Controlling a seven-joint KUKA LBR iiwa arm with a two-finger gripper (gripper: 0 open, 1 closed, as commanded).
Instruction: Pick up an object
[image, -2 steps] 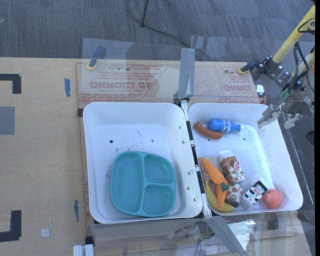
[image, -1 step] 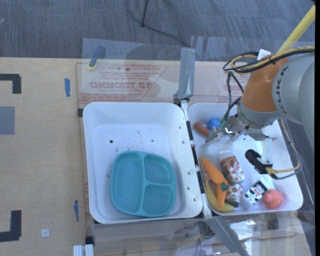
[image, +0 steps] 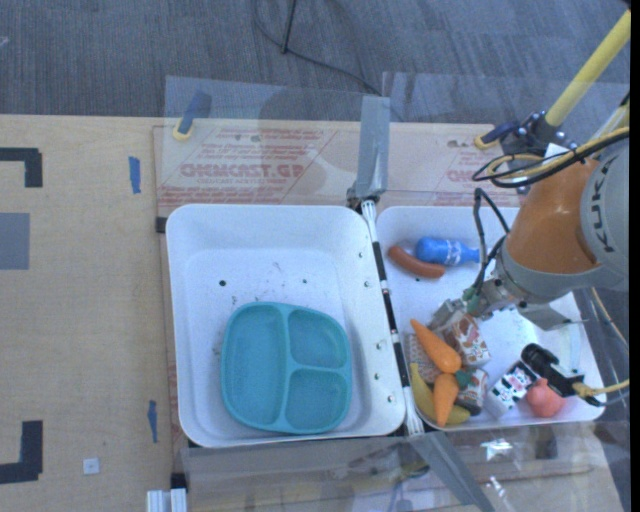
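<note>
1. Down in the right bin (image: 590, 410), the gripper (image: 478, 300) sits low over the toy pile; whether its fingers are apart or together, I cannot tell.
2. At its 7 o'clock, just beside it, lies a carrot (image: 436, 347).
3. At 11 o'clock lie a sausage (image: 415, 262) and a blue bottle (image: 446, 250).
4. Well off at 9 o'clock, the left bin (image: 265, 225) holds a teal divided plate (image: 286, 368).
</note>
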